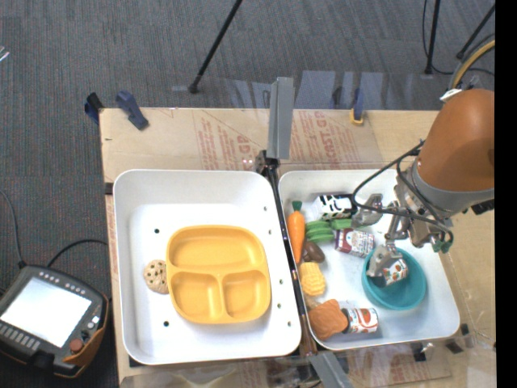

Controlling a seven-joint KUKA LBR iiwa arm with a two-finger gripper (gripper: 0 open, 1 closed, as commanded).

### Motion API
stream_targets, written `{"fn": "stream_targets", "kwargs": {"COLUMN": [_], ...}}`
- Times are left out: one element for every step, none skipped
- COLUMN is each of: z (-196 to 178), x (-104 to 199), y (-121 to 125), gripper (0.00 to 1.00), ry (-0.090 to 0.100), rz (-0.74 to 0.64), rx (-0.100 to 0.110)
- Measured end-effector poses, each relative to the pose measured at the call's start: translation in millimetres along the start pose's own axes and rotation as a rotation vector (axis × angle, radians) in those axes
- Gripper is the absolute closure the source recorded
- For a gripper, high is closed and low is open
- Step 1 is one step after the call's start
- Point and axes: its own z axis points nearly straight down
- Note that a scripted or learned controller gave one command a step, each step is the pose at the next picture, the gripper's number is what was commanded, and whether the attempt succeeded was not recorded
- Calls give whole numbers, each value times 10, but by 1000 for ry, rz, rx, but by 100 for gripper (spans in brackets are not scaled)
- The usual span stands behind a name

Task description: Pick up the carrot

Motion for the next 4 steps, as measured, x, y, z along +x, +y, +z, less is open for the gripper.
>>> {"fn": "stream_targets", "kwargs": {"z": [1176,1046,108,-296], "x": [497,467,588,399], "y": [305,314,471,36], "gripper": [0,100,100,100], "ry": [8,0,-9,-3], "rz": [-1,-6,-53,-201], "rx": [-2,0,2,1]}}
